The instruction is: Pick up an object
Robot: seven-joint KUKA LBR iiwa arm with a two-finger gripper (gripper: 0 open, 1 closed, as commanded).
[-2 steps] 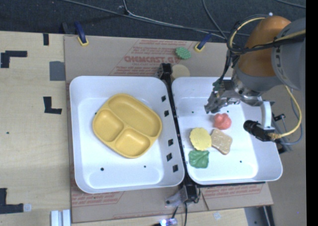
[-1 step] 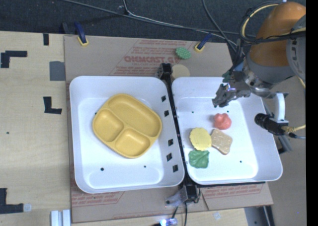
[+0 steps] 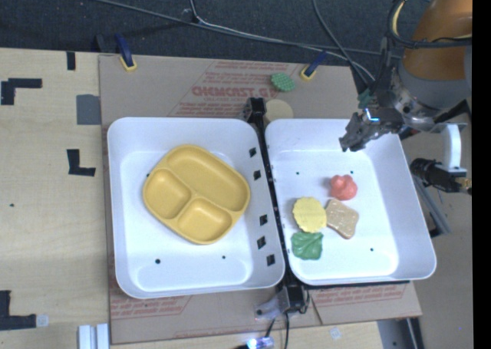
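Arm point(image 3: 433, 41) reaches in from the right, wrist angled down — gripper point(image 3: 354, 139) hangs over the right bin's point(image 3: 406, 263) far right corner, nothing between its fingers; open or closed, cannot tell. Red piece point(image 3: 343, 186), yellow piece point(image 3: 309, 214), tan toast point(image 3: 342, 219), green piece point(image 3: 307, 245) cluster mid-bin. Left bin point(image 3: 126, 263) holds a yellow divided plate point(image 3: 196, 193). Cardboard point(image 3: 222, 87) under both — cables point(image 3: 192, 14) beyond.

One fixed camera is looking down on my bench from above at a slant, far enough back to be taking in both shallow white plastic bins: the left bin point(image 3: 123, 186) and the right bin point(image 3: 399, 209). It is catching my grey arm with the orange band point(image 3: 441, 25) reaching in from its right side.
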